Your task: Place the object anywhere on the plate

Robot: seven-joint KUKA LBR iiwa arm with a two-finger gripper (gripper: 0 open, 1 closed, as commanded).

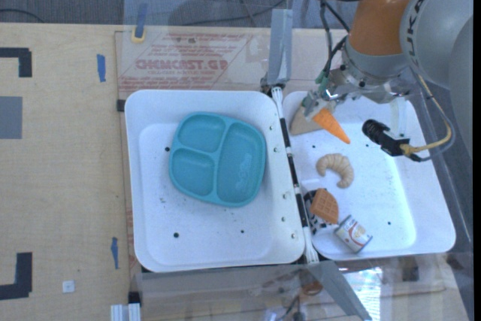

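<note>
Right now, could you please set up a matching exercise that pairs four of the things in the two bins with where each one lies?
Things:
1. teal three-compartment plate
2. orange toy carrot
3. tan toy croissant
4. small white tin can

Places:
A. near the front edge of the right bin, lying on its side
B. middle of the right bin
C. left bin
D. back of the right bin, just under the gripper

Pairs: 1-C, 2-D, 3-B, 4-A
</note>
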